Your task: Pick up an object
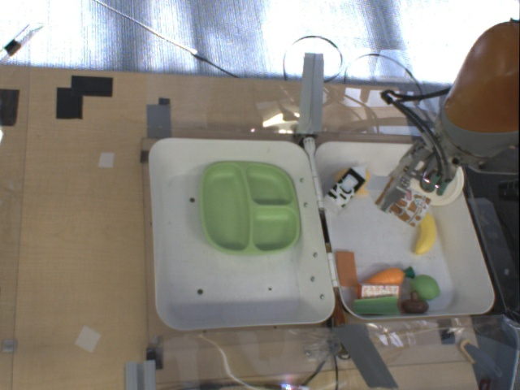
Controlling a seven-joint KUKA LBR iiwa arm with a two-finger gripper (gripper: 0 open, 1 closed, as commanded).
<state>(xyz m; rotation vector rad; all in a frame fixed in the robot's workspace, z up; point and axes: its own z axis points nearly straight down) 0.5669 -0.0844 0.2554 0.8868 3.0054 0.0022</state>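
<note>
The right bin [479, 287] holds several small objects. My gripper [422, 174] hangs over its far right part, below the grey wrist and orange band. A small packet with a brown and white pattern [405, 203] sits tilted right at the gripper's tip, touching it; whether it is gripped is unclear. A black and white box [347, 185] lies to the left of it. A yellow banana [426, 236] lies just below the packet.
At the right bin's near edge lie an orange carrot [383, 277], a green ball [424, 286], a green block [375, 305], a dark brown piece [414, 304] and a rust-coloured block [346, 268]. A green divided plate [250, 206] sits in the left bin [175, 283].
</note>
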